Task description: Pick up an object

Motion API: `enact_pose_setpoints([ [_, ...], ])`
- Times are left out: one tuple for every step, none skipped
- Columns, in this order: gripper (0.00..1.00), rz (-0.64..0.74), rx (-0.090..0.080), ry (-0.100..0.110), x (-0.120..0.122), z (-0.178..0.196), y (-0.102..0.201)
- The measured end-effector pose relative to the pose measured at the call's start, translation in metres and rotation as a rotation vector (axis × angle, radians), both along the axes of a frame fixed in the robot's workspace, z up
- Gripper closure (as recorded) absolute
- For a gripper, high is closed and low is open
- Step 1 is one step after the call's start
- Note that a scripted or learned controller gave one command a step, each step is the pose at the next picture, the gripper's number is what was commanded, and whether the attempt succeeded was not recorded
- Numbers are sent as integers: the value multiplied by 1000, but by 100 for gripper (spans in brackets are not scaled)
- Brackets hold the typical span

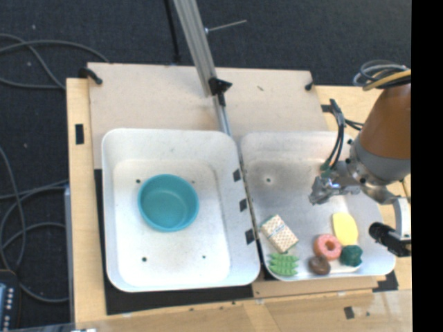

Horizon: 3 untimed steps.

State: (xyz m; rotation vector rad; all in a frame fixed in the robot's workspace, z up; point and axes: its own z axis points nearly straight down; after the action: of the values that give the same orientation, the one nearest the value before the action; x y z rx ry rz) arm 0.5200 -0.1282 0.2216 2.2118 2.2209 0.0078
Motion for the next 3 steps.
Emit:
enact_pose_setpoints([
  [100, 0, 0, 1, 2, 49, -1],
  [100, 4, 2, 5, 38, 50, 42],
  [100, 3, 2, 6, 61, 52, 85],
])
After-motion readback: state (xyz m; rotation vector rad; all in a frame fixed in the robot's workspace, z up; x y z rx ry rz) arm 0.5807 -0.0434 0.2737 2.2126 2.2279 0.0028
